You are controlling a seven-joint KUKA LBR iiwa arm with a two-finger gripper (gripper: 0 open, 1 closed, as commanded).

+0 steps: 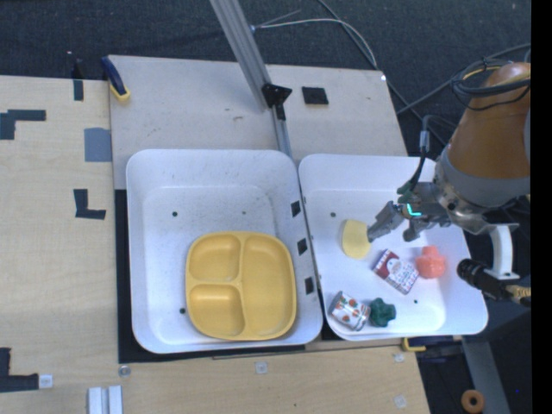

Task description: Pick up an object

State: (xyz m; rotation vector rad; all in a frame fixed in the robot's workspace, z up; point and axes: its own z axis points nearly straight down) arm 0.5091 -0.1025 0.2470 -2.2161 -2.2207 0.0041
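On the far left, the left bin [155, 188] holds a yellow divided plate [241, 285], three compartments, lying flat toward the near side of that bin and well apart from the gripper.

Across the dividing wall is the right bin [345, 171], and everything else sits in it. Nearest the gripper, just to its left and a little nearer the bench's front edge, lies a pale yellow lump [354, 238], rounded and soft-looking, a bit like a small sponge or a piece of play food; I cannot say which. Its longer side runs roughly front to back, with no clear pointing end. It is close to the dark fingertip but I cannot tell if they touch.

Further from the gripper, toward the bin's front edge, is a small crumpled packet [348, 310] in red and white, and touching its right side a dark green lumpy toy [381, 312]. Just below the gripper lies a red and white carton [396, 272], tilted, its long axis running diagonally from upper left to lower right. To the right of that, under the arm's wrist, is an orange-red rounded object [430, 263].

The gripper [398, 220] hangs low over the right bin, fingers splayed apart, nothing between them.
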